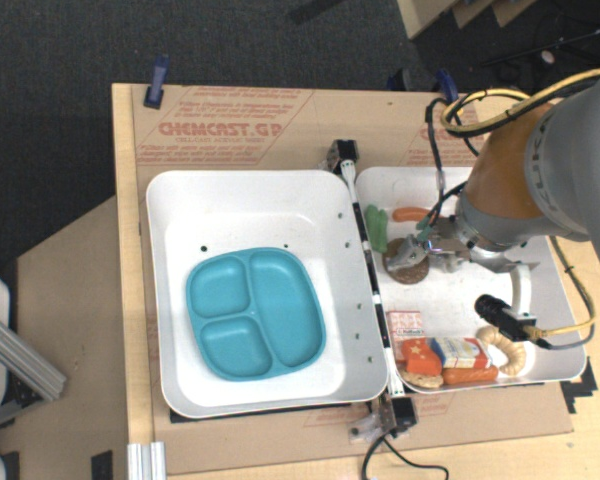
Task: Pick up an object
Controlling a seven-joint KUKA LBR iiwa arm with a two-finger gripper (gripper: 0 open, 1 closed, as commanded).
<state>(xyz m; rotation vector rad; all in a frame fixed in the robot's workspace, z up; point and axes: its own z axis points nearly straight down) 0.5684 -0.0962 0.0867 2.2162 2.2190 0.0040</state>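
Observation:
My gripper (420, 246) reaches down into the right bin (560, 298) from the right, low over its left part. Just under and left of its tip lies a brown round object (407, 268), touching or nearly touching the tip. A green item (378, 228) lies by the bin's left wall, and a small orange piece (411, 213) sits just behind the gripper. Near the front of the bin are a red-and-white packet (405, 322), red and orange boxes (450, 358) and a pale ring-shaped thing (512, 353).
The left bin (180, 208) holds a teal divided plate (256, 311) at its middle. The grey arm with its orange band (505, 173) covers the back right of the right bin. Brown board surrounds both bins.

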